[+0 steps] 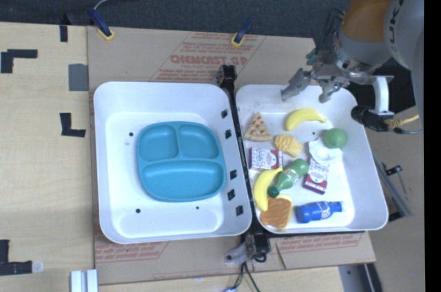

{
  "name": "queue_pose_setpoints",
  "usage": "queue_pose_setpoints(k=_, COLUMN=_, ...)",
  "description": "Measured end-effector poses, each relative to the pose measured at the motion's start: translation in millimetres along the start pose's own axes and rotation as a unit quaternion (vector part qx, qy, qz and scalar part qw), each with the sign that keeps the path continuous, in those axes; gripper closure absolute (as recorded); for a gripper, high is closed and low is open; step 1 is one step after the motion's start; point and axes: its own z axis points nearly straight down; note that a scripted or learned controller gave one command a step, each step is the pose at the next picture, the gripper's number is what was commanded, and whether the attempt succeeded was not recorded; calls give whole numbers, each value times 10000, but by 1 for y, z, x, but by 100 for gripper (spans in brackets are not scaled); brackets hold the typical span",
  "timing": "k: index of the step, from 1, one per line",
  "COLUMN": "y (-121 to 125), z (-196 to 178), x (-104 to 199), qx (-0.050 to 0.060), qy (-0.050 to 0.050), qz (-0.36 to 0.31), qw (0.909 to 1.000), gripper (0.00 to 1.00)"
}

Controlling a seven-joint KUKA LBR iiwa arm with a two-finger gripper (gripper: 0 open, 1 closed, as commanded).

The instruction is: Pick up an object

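My gripper [311,87] hung open and empty over the right bin's [368,215] far rim. The nearest object, a banana [304,118], lay just below; approach stage, descent and closing still required.

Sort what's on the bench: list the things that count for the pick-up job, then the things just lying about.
For the job:
- claw, open, above the right bin
- bananas
- pizza slice
- green bottle
- blue bottle
- small cartons

Lying about:
- left bin
- blue divided plate
- yellow clamps
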Motion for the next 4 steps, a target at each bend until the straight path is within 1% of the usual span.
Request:
queue_pose_setpoints(k=1, y=-4, z=134, x=-31, qx=-4, qy=-7, qz=5, qw=10000, gripper=0)
queue_pose_setpoints(k=2, y=22, z=117, x=-39, qx=79, qy=20, qz=8, qw=10000, gripper=0)
queue_pose_setpoints(k=3, y=20, z=110, x=-39, qx=147, qy=22, qz=12, qw=9999, gripper=100)
queue_pose_setpoints(k=4, y=8, z=39, x=38, qx=-11, qy=3, qz=-4, qw=10000, gripper=100)
